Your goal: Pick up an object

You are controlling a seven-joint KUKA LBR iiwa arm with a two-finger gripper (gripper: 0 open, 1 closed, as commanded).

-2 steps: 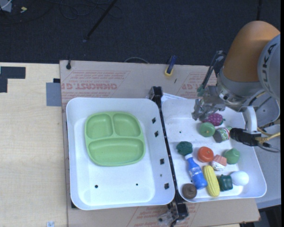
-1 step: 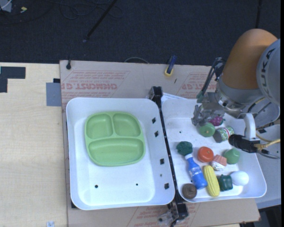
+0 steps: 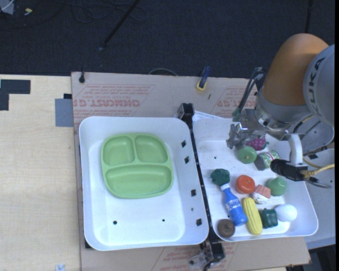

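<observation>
Green round toy [image 3: 247,154] lies just below the gripper [image 3: 237,140].

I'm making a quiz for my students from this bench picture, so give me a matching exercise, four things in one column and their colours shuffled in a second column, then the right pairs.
Things:
1. divided tray
2. corn cob
3. bottle
4. egg

Colours:
A. white
B. blue
C. light green
D. yellow

Pairs: 1-C, 2-D, 3-B, 4-A
</observation>
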